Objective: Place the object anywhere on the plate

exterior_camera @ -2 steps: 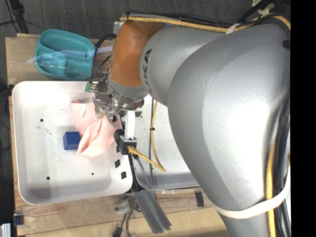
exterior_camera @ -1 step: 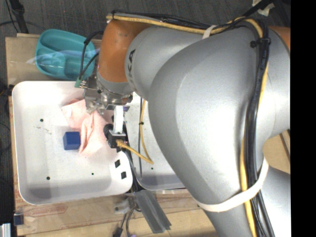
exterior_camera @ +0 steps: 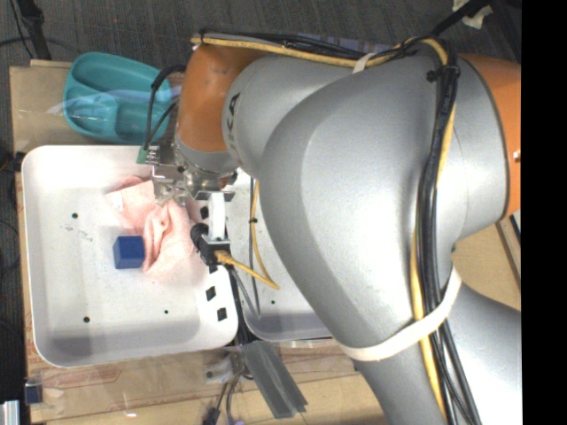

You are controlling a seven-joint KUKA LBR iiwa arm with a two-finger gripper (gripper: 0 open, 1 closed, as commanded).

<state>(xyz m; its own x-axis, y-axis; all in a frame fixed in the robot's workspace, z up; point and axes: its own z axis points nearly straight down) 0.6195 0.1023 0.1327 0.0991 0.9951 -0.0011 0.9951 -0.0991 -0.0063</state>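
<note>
A small blue block (exterior_camera: pixel 128 252) rests in the left white bin (exterior_camera: pixel 53 335), against the left edge of a pale pink, crumpled-looking item (exterior_camera: pixel 166 233) lying on the bin floor. My gripper (exterior_camera: pixel 174 191) hangs over the upper part of the pink item, above and to the right of the block and apart from it. The arm's orange band and grey wrist cover the gripper's base. I cannot make out a distinct plate; the pink item is partly hidden under the gripper.
A teal plastic scoop-like container (exterior_camera: pixel 106 96) lies outside the left bin's far corner. The big grey arm covers most of the right bin (exterior_camera: pixel 288 326). Cables and a black-and-white connector (exterior_camera: pixel 211 237) hang along the left bin's right wall.
</note>
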